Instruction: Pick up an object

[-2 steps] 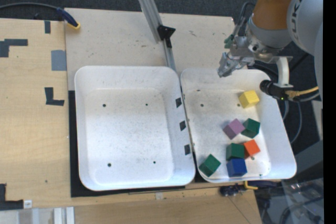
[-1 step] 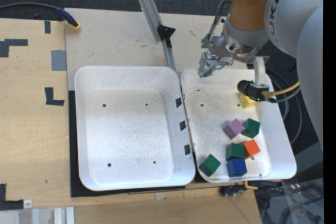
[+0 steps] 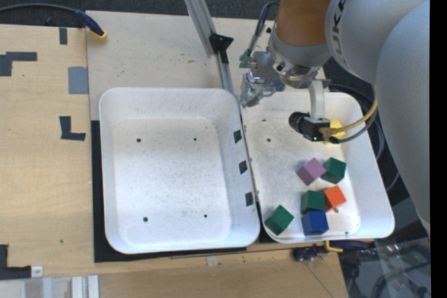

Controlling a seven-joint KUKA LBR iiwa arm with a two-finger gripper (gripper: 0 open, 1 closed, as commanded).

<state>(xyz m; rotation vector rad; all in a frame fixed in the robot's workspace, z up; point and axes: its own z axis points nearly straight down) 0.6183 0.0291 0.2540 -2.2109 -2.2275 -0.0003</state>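
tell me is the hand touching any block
Apart. The camera view shows the hand up at the right bin's far left corner, with bare white floor between it and the nearest block, the purple one.

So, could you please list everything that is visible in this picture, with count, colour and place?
Bins: 2, white, side by side on the bench; left bin, right bin.
Green blocks: 3, in the right bin; one near its front left, one mid-cluster, one at the right.
Purple block: 1, right bin, beside the right green block.
Orange block: 1, right bin, right of the cluster.
Blue block: 1, right bin, front.
Metal rail: 1, grey, slanting down to the bins' divide.
Cable: 1, black, bench's far left.
Arm: 1, grey with orange band.
Gripper: 1, over the right bin's rear left corner.
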